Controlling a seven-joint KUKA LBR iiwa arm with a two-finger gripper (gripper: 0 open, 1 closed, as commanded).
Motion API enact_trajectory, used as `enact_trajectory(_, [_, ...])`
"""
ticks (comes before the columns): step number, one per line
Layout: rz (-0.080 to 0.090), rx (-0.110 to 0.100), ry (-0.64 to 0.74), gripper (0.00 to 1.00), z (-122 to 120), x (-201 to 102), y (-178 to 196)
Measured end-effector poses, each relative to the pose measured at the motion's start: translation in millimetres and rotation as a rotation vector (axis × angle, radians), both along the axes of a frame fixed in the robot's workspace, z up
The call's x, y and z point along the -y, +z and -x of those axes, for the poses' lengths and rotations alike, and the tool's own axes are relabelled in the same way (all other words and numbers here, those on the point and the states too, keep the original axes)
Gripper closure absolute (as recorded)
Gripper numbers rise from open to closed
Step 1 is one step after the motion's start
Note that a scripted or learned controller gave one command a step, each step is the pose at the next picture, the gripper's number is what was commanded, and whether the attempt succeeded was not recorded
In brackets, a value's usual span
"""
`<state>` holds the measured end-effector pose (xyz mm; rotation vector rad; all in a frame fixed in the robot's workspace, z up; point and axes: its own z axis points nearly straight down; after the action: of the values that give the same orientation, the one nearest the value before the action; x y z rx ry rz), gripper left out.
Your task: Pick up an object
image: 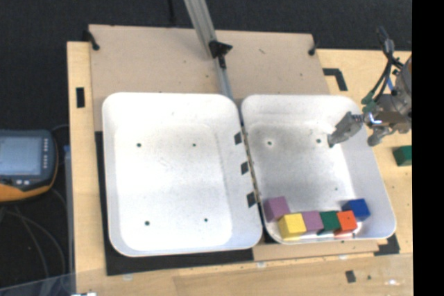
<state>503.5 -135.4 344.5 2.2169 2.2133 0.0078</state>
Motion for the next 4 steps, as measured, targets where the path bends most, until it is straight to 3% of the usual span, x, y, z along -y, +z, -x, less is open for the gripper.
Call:
enact_trajectory(1, [-0.005,-0.009,0.011,0.00,3,-116,-24])
enact_trajectory(2, [-0.002,0.001,0.005,0.00,15,-102,89])
enact_trajectory(3, [0.000,0.003,-0.001,0.00,19,-47,207])
enact_trajectory(4, [-0.001,-0.006,0.000,0.00,19,-35,203])
